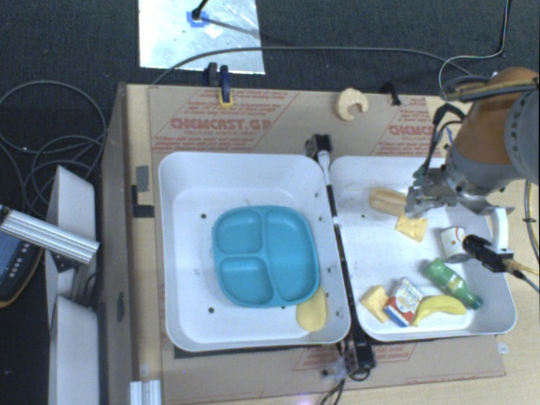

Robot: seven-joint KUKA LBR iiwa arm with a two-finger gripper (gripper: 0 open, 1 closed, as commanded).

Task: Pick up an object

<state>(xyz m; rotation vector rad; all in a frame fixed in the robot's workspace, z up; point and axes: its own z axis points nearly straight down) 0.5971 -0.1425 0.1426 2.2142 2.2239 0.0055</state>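
Note:
My gripper (418, 199) reaches down into the right bin (363, 251) from the right. It hangs between a tan bread roll (386, 199) to its left and a yellow cheese wedge (412, 228) just below it. I cannot tell whether it touches either one. Further toward the front of the bin lie a white cup (451, 241), a green bottle (452, 282), a banana (440, 307), a small red and white box (403, 301) and a yellow block (374, 298).
The left bin (181, 226) holds a blue divided plate (266, 256) and a pale yellow piece (311, 312) at its front right corner. A tan pastry (352, 102) lies on the cardboard behind the bins. Cables run along the bench's back and left.

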